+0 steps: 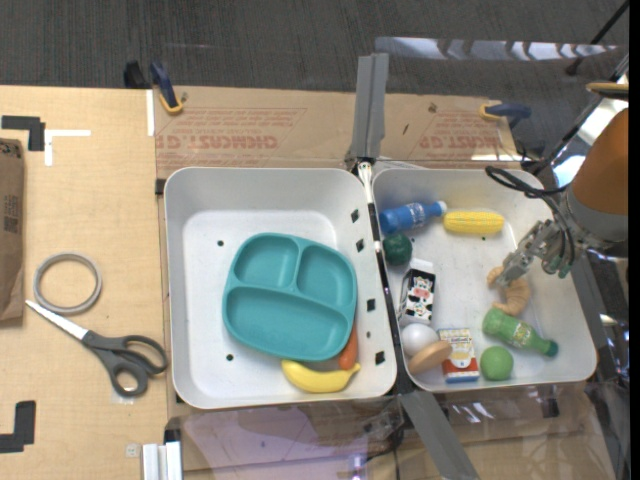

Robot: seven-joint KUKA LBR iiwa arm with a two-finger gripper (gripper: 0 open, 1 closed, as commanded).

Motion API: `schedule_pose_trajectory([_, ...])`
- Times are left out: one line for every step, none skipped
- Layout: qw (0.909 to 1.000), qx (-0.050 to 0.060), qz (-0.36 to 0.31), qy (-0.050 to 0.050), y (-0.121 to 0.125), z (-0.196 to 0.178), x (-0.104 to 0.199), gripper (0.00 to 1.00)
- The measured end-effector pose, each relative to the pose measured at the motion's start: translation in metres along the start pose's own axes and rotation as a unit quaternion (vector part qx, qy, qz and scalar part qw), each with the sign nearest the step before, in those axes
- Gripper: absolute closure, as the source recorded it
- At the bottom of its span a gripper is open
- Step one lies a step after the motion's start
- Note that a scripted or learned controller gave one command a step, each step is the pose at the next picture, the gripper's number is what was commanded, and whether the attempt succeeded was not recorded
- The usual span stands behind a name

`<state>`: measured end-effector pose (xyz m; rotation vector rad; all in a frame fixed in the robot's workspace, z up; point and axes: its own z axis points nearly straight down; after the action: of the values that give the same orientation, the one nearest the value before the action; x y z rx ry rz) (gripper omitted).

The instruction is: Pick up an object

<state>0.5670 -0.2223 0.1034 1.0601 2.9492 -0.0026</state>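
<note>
Two bins: left bin (190,268) and right bin (560,368) sit side by side on the bench (90,168), and the fingers (522,258) are down in the right one.

Fingers: hanging off the grey arm (600,183), tips just above a small tan lump (513,293). Can't tell if they're apart or together, too small and cluttered there, and nothing visibly sits between them.

Likely target: that tan lump, right under the fingertips, so that's my guess for the pick.

How I'd do it: drop straight down and centre on the lump before closing; it's low and lumpy, so a shallow grab would probably slide off.

Neighbours: green bottle (518,331) just below the fingers, green ball (497,363) further that way, yellow corn-ish thing (474,223) above-left. The bottle is the one to avoid bumping.

More clutter: blue bottle (410,215), cow-print carton (419,294) and a small juice box (458,354) are off to the left of the fingers, well apart from them.

Left bin: teal divided plate (290,296) with a banana (318,376) at its lower edge.

Surface: smooth white bin floor, so things likely skid if nudged.

Room: scissors (105,346) and a tape roll (67,281) far left on the bench, dark carpet (300,18) behind.
</note>
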Motion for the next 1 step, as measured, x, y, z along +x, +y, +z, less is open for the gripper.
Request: schedule_pose_trajectory([0.9997,0.0,0.023,0.003,0.1475,-0.0892,0.0683,1.0])
